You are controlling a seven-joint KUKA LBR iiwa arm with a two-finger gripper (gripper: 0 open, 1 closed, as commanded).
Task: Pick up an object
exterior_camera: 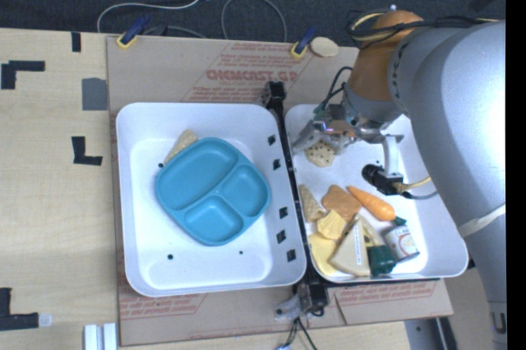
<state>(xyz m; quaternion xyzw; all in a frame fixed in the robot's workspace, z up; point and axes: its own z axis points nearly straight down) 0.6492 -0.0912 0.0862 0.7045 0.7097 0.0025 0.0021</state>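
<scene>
My gripper (323, 138) hangs low over the far left part of the right bin (436, 237), under the orange wrist band. Its two fingers stand apart, open, just above a pale round cracker (319, 155) that lies on the bin floor; nothing is held between them. Nearer the front lie an orange carrot (371, 203), a brown toast slice (339, 200), yellow cheese wedges (345, 251), a small can (402, 241) and a dark green piece (380, 260).
The left bin (136, 176) holds a blue divided plate (214, 189) with a tan piece (182, 145) peeking out behind it. A black divider (283, 168) runs between the bins. The grey arm covers the right side. Cables lie at the back.
</scene>
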